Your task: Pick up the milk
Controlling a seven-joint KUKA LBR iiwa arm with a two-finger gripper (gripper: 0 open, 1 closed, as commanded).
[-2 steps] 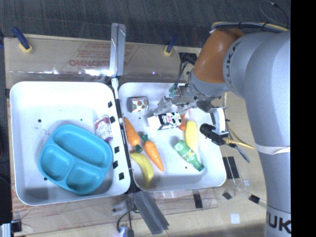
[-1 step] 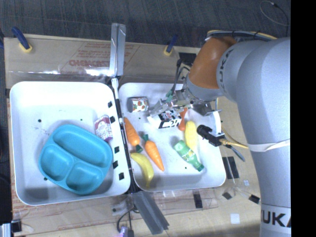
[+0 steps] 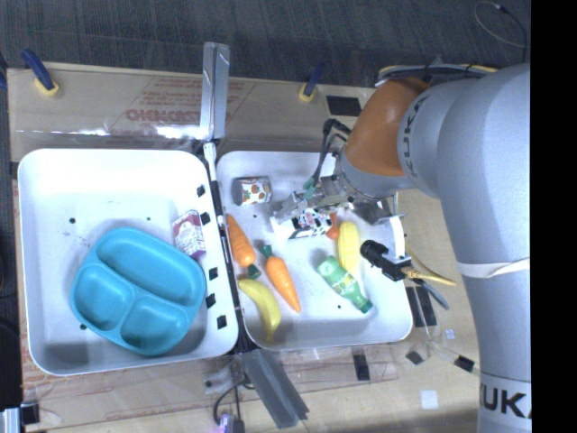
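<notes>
The grey arm fills the right of the frame, its orange band above the right bin. In the left bin a blue divided plate lies at lower centre, with a small pouch by the bin's right wall. In the right bin lie a can, two carrots, a banana and a green bottle. The milk, a small white carton with black cow patches, sits in that bin's upper middle, right under the gripper; whether it is gripped, I cannot tell.
</notes>
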